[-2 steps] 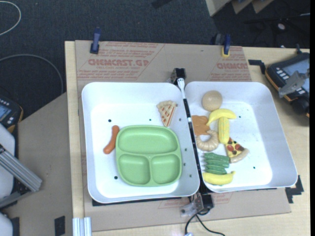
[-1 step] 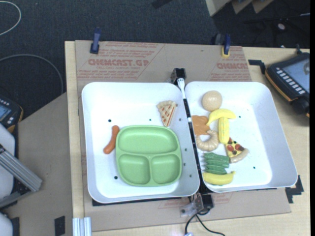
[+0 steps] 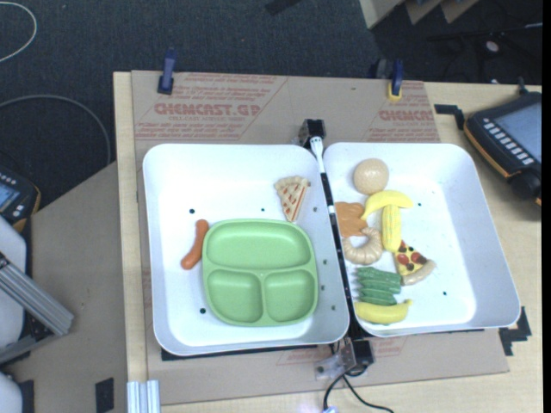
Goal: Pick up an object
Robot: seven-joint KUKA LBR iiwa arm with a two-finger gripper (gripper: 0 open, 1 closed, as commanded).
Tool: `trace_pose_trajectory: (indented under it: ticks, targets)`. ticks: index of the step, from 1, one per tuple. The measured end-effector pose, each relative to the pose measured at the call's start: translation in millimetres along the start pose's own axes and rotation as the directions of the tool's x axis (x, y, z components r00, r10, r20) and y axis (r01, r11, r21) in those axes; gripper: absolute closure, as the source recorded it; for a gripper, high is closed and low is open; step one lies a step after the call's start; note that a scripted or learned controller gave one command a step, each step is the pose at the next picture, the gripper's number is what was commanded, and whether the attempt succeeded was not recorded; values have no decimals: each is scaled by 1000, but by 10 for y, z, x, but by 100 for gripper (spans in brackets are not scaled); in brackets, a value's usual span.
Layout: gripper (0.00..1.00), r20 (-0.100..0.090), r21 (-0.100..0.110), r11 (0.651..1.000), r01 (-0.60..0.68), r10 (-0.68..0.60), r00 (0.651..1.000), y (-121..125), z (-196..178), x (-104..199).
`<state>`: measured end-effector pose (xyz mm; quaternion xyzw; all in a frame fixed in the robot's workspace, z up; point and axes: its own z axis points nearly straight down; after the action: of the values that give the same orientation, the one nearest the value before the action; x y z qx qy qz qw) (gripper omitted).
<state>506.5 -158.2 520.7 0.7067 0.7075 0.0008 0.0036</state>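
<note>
While a green tray (image 3: 258,272) fills the left bin (image 3: 164,231) — toy foods (image 3: 383,248) crowd the right bin (image 3: 465,231)

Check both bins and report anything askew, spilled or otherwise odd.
Nothing is spilled or damaged. The one oddity is crowding: the right bin has its toy food heaped against the left wall, pieces touching or overlapping. In the left bin, the green tray sits slightly skewed, with the sausage and waffle slice lying loose beside it.
</note>
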Motion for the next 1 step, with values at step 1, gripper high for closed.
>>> trace_pose_trajectory:
  ticks: [1]
  targets:
    - [100,-3,8,1000,-7,7,1000,-291,238,-691]
